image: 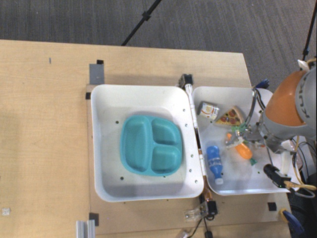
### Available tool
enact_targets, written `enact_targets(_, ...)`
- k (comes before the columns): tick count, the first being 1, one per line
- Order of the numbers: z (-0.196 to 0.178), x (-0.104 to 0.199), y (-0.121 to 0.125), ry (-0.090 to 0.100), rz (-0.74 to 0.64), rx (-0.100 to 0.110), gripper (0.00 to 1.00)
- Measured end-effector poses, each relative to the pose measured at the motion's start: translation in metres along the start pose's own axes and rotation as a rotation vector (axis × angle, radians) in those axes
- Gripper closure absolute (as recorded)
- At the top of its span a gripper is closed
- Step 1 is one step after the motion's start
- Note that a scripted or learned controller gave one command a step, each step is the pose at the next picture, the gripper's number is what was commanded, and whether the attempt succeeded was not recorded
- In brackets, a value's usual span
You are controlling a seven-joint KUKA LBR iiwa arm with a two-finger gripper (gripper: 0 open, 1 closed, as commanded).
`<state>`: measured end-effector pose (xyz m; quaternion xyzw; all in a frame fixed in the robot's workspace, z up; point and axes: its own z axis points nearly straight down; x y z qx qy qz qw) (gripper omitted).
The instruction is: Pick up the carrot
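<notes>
Pincer [239,138] down in the right bin [257,185], right on the orange carrot [243,150] — cannot tell its state. Blue bottle [214,163] lies just left.

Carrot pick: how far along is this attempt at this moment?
Done: the arm has reached into the right bin, and the gripper sits right at the carrot. In hand: nothing confirmed; the carrot lies on the bin floor, and a grasp cannot be made out. Left: securing and lifting it.
</notes>
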<state>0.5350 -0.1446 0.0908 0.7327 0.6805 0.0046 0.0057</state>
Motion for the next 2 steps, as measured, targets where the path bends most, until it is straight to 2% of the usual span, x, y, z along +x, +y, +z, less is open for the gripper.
enact_targets(1, -0.012, 0.003, 0.004, 0.001, -0.008, -0.009, 1.00)
enact_targets(2, -0.138, 0.084, 0.052, 0.001, -0.172, 0.005, 1.00)
